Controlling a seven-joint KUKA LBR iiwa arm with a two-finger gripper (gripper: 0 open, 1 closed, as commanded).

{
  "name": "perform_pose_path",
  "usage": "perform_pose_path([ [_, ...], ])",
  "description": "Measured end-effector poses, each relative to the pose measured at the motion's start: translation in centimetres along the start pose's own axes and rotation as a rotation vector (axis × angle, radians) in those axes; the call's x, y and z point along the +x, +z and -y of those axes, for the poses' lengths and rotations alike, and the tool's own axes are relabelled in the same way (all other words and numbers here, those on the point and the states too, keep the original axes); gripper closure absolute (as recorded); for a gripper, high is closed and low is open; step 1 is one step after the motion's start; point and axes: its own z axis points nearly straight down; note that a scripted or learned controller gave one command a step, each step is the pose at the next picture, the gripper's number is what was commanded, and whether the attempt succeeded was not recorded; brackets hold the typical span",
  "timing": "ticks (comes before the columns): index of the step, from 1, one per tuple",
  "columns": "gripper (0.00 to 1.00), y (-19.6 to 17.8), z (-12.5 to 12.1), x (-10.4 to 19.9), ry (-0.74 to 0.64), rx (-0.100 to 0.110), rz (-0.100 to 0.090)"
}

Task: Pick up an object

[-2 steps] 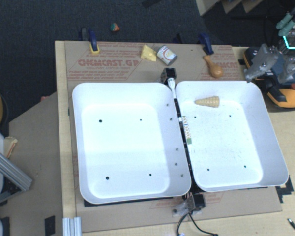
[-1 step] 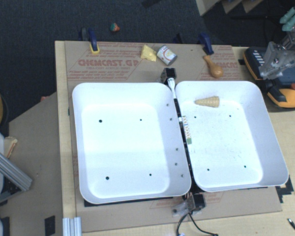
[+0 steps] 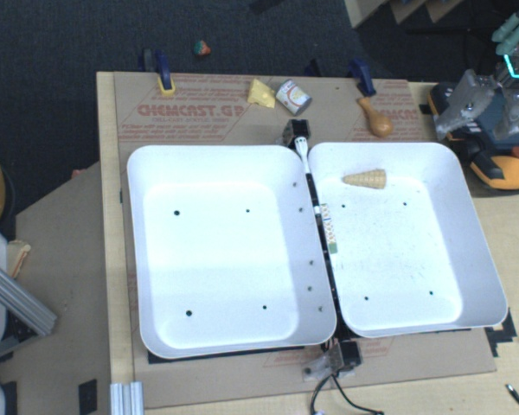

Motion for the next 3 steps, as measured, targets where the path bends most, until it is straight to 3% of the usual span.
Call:
perform_pose_path([
  [1,1.00,-1.1,-0.1,0.0,0.000,-0.005,0.001],
  [2,0.00,-1.1,-0.1,0.0,0.000,-0.004,0.001],
  [3,1.00,-2.2,-0.1,0.1,-0.001,-0.009,0.001],
])
